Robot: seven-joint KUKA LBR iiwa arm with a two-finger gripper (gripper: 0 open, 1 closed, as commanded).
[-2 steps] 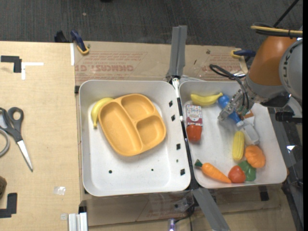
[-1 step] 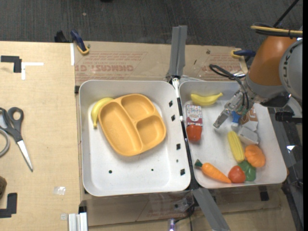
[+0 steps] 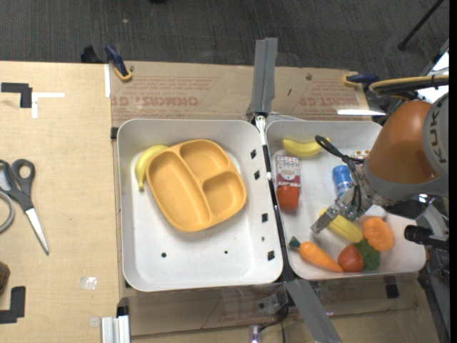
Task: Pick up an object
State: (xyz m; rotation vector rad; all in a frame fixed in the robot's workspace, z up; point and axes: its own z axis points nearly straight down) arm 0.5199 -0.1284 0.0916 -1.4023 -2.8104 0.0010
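A pale wooden bench [image 3: 57, 191] stands on dark grey carpet, with cardboard under two shallow white bins and a pair of grey-handled scissors [image 3: 25, 195] lying far left of them. The left white bin [image 3: 143, 263] holds a yellow three-compartment plastic plate [image 3: 194, 184] with a yellow banana [image 3: 146, 159] tucked against its upper-left rim.

The right white bin [image 3: 307, 266] holds the rest: a second small yellow banana [image 3: 301, 148] at its top, a red ketchup bottle with a white label [image 3: 288, 183] by its left wall, a blue can [image 3: 343, 179], a yellow corn cob [image 3: 345, 228], an orange carrot [image 3: 319, 257], a red tomato [image 3: 350, 258] and an orange fruit [image 3: 378, 234].

The two-finger gripper [image 3: 330, 219] is low in the right bin, touching the corn cob's left end. Whether its jaws are spread or closed I cannot tell. Nothing looks lifted, so the pick seems still to be done.
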